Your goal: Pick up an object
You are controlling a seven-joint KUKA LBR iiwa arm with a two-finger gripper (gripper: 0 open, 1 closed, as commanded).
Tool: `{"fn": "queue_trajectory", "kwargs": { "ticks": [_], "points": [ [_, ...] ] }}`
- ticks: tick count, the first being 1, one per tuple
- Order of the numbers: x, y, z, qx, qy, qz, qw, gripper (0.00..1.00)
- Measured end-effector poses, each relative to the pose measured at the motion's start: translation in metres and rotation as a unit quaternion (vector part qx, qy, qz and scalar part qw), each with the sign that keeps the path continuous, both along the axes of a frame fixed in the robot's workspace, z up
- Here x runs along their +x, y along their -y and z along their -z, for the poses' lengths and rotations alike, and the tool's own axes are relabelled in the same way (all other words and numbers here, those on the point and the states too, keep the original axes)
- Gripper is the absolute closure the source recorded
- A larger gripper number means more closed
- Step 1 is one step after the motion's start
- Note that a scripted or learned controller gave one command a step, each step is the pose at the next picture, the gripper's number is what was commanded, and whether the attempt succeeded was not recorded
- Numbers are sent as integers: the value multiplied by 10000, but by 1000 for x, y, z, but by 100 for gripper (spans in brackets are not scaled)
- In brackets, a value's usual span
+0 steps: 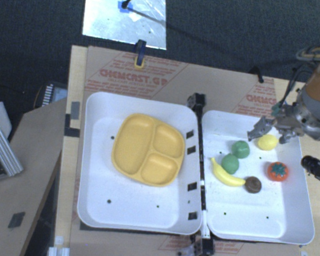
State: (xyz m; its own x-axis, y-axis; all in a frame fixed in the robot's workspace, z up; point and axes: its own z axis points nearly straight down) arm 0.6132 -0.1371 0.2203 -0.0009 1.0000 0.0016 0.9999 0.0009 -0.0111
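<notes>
Gripper [273, 131] hovers over the yellow lemon [267, 142] in the right bin [252, 223], jaws seemingly spread, ready to pinch.

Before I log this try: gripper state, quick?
Gripper: jaws open, straddling the round yellow toy lemon in the right white bin; nothing lifted.

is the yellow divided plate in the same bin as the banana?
No: the yellow plate lies in the left bin, while the banana lies in the right bin.
</notes>
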Motion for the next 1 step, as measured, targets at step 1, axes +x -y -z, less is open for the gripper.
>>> {"fn": "queue_trajectory", "kwargs": {
  "ticks": [1],
  "points": [
    [3, 0, -7, -8, 60, -12, 10000, 0]
  ]
}}
